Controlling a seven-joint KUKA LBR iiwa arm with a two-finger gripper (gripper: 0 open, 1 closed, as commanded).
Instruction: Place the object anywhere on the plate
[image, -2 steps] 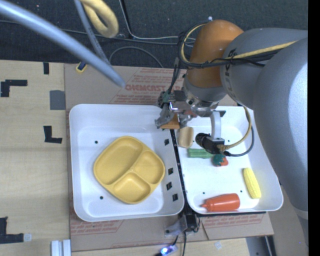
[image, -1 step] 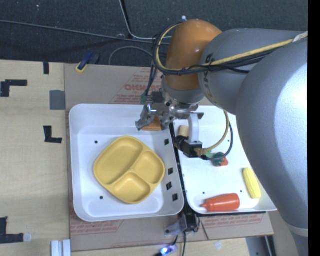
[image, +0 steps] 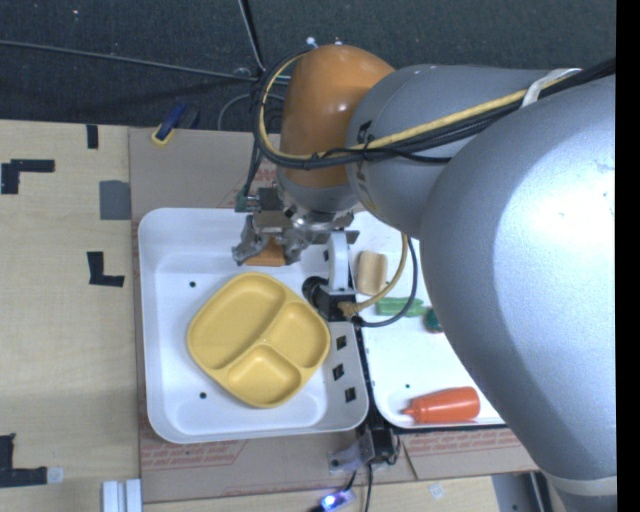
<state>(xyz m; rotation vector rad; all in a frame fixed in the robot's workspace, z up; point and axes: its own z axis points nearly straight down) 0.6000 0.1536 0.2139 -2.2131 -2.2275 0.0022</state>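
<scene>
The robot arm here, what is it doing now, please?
The arm reaches in over the left bin, with its gripper low at the bin's far side, just beyond the yellow plate. A small brownish object lies right under the gripper; whether it is gripped cannot be told. The plate has nothing on it yet. In the right bin lie an orange bottle, a tan block and a green item.

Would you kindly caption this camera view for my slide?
KUKA arm's gripper over left bin, beside the yellow plate; orange object in right bin.
</scene>
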